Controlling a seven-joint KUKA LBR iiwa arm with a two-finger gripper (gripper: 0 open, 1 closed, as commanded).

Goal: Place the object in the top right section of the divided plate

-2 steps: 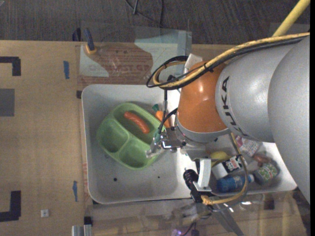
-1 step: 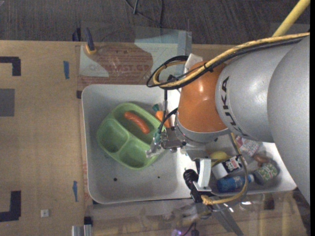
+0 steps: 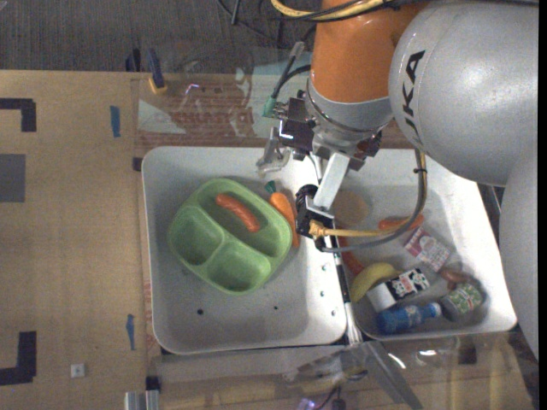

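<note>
A green divided plate [image 3: 229, 236] lies in the left bin [image 3: 171, 314]. An orange sausage-shaped piece [image 3: 238, 212] rests in the plate's upper right section. An orange carrot [image 3: 283, 207] with a green tip lies against the plate's right rim, partly over it. My gripper [image 3: 272, 166] hangs just above the carrot's green tip, near the bin's back right. I cannot make out whether anything sits between its parts.
The right bin [image 3: 479, 229] holds a banana [image 3: 371, 278], a blue bottle [image 3: 408, 317], a black-and-white carton [image 3: 408, 283], a pink packet [image 3: 427, 248], a green can [image 3: 464, 299] and an orange piece [image 3: 400, 223]. The arm covers that bin's back.
</note>
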